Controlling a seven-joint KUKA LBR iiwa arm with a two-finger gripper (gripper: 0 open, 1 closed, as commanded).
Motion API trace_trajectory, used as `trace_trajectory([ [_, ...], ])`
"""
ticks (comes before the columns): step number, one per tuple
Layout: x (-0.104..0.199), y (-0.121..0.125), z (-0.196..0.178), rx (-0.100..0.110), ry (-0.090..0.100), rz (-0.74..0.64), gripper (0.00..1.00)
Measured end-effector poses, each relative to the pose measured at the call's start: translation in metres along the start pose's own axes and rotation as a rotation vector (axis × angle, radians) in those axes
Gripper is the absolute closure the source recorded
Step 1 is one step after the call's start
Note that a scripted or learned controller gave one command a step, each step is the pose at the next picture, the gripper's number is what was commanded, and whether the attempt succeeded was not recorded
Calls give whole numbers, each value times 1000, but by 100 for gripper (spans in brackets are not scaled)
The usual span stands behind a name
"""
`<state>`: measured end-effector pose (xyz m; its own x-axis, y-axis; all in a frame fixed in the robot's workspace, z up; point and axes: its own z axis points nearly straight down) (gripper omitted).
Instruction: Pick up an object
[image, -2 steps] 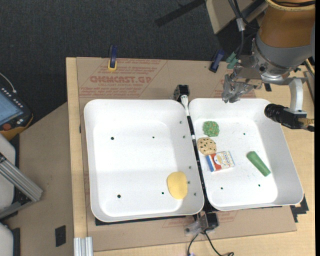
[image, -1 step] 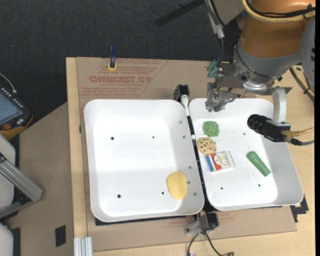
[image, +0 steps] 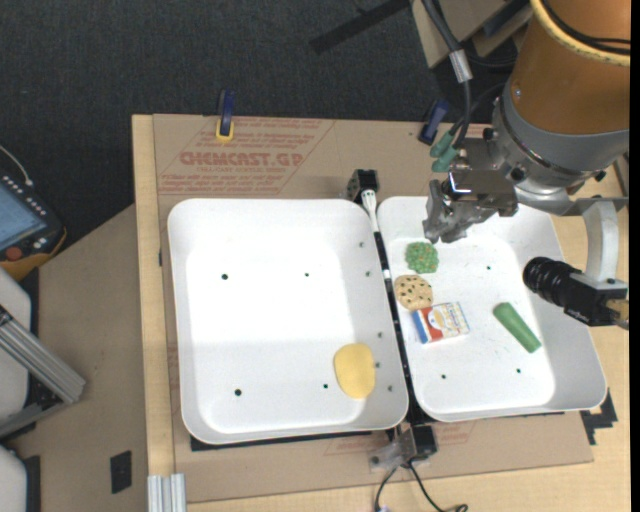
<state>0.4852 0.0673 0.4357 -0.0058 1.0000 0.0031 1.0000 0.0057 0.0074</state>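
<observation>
Camera view shows a small green bumpy piece (image: 421, 257), something like a broccoli floret, lying in the right bin (image: 560, 390) just below the tip of the gripper (image: 443, 228), and I take it for the likeliest thing to be picked, since it sits closest to the tool. Whether the jaws are apart or together cannot be told; the tip is a dark blur against the white floor, and nothing is seen held in it. The gripper hangs over the far left corner of that bin, nearly above the green piece, which reads as the arm lining up for a descent, though that is my judgement only. Nearer the viewer from the jaws, a round cookie (image: 412, 291) with dark chips lies just beside the green piece, and a small red, white and blue packet (image: 441, 322) touches or nearly touches the cookie on its near side. Well off to the side where the arm enters, a green cylinder (image: 517, 327) lies tilted on the bin floor, apart from the cluster. The three close items crowd against the wall shared with the left bin (image: 190, 300), so a grasp there may be cramped by that rim. Across the wall, a yellow oval lump (image: 354, 370) rests in the left bin's near corner.
</observation>
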Motion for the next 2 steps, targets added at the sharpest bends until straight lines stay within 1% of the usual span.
trace_trajectory([
  [1,13,-6,29,11,-3,4,100],
  [2,12,-5,17,6,-3,5,100],
])
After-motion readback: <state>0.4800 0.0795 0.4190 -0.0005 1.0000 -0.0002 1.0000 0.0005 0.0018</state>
